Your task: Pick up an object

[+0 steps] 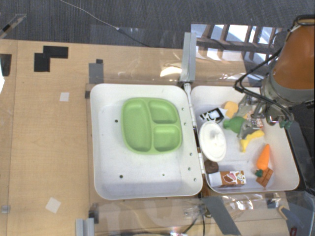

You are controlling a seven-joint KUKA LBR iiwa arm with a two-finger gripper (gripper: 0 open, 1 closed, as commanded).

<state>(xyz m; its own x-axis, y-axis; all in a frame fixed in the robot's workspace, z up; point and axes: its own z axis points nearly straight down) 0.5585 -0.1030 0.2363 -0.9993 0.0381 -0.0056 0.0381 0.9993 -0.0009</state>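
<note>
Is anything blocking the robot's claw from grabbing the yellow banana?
Nothing visible does. The gripper hangs right over the banana in the right bin. A green toy lies close on the banana's left and a carrot just below to the right, both beside it, not over it.

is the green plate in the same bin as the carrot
No, the green plate lies in the left bin, while the carrot lies in the right bin.

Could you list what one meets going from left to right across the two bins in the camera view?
Green divided plate in the left bin → white round lid → small juice carton → yellow banana → orange carrot, all four in the right bin.
</note>
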